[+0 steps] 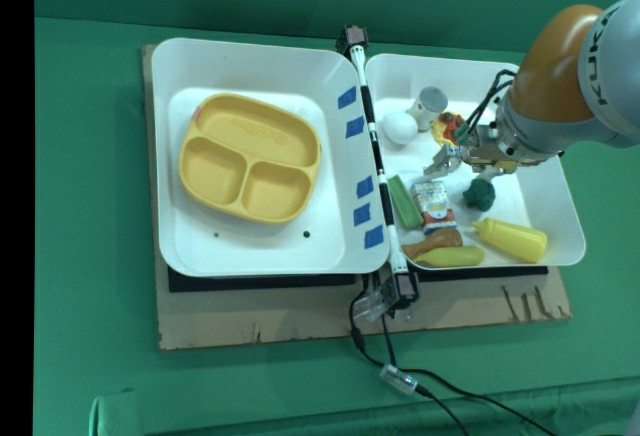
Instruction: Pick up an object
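The right bin (560, 194) holds several small items: a white egg (399, 127), a grey cup (431, 105), a red and yellow toy (448, 129), a green stick (405, 201), a small printed carton (433, 203), a dark green broccoli piece (479, 194), a yellow squeeze bottle (512, 239), and a brown and yellow food piece (442, 250). My gripper (467, 164) hangs over the middle of this bin, between the red and yellow toy and the broccoli. It looks open, with nothing between its fingers.
The left bin (180, 74) carries a yellow three-compartment plate (250, 157). A taped divider rail (375, 164) runs between the bins. A cable (400, 379) trails off the cardboard base at the front. The grey arm with its orange band (555, 59) comes in from the right.
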Robot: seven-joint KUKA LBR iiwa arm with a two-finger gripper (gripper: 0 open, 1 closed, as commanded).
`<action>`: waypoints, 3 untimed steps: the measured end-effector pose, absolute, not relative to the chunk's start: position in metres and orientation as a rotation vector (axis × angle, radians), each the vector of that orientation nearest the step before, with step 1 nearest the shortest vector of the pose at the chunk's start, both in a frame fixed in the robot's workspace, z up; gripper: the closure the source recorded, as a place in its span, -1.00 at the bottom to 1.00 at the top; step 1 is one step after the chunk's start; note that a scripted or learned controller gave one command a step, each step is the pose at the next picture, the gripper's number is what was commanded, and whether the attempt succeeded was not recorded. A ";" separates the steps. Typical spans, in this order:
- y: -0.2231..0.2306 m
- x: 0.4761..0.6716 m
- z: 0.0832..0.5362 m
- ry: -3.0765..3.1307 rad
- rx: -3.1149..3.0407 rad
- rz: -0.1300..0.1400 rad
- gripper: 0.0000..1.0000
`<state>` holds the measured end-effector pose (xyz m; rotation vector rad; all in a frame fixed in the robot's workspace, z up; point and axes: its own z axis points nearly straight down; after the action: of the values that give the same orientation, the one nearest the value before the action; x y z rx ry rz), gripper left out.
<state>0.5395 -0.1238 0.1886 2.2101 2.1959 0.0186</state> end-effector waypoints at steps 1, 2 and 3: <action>-0.164 0.599 0.187 2.201 2.215 0.013 -1.00; -0.169 0.602 0.205 2.181 2.209 0.022 1.00; -0.169 0.602 0.205 2.181 2.210 0.022 -1.00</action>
<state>0.6016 -0.1686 0.2048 2.2100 2.1810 0.0219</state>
